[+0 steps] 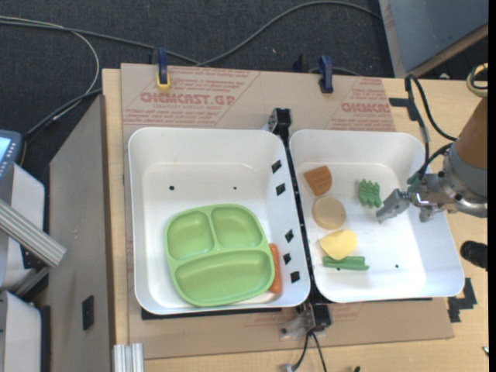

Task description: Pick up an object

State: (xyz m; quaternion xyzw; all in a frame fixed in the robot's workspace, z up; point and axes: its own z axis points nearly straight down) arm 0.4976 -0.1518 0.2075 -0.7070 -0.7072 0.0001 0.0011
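Observation:
In the right bin (418, 273) lie several small objects. A brown chunk (318, 180) sits at the back left, with a round tan disc (329, 212) just in front of it. Nearer the front are a yellow piece (339, 244) and a flat green strip (346, 263). A ridged green piece (369, 193) lies toward the middle. My gripper (407, 207) hangs over the bin's right half, just right of the ridged green piece. It is open, its fingers spread with nothing between them.
The left bin (147, 208) holds a green divided plate (221, 254) with an orange item (275, 270) against its right edge. A black divider with clips separates the bins. Cables run across the floor behind the bench.

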